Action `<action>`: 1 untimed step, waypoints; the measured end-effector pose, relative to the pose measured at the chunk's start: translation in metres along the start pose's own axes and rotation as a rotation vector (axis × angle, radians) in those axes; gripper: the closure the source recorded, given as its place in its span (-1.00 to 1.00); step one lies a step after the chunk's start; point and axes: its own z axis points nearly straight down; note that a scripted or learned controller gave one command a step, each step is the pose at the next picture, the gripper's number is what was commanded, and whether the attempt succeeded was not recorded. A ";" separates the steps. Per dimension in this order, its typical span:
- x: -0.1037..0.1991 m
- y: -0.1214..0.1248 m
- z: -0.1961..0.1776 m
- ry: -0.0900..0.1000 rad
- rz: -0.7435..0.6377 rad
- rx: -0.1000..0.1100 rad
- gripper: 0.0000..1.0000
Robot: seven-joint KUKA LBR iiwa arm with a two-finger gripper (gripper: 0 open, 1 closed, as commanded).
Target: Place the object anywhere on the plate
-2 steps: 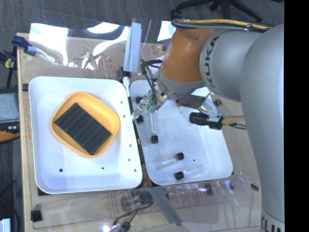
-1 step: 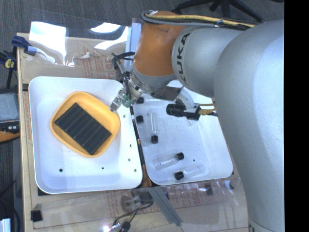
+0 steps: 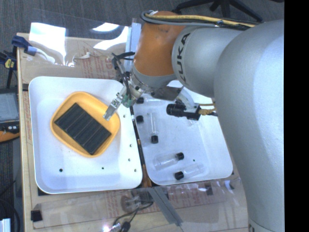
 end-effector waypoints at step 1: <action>0.048 0.000 0.001 0.002 -0.026 0.003 -1.00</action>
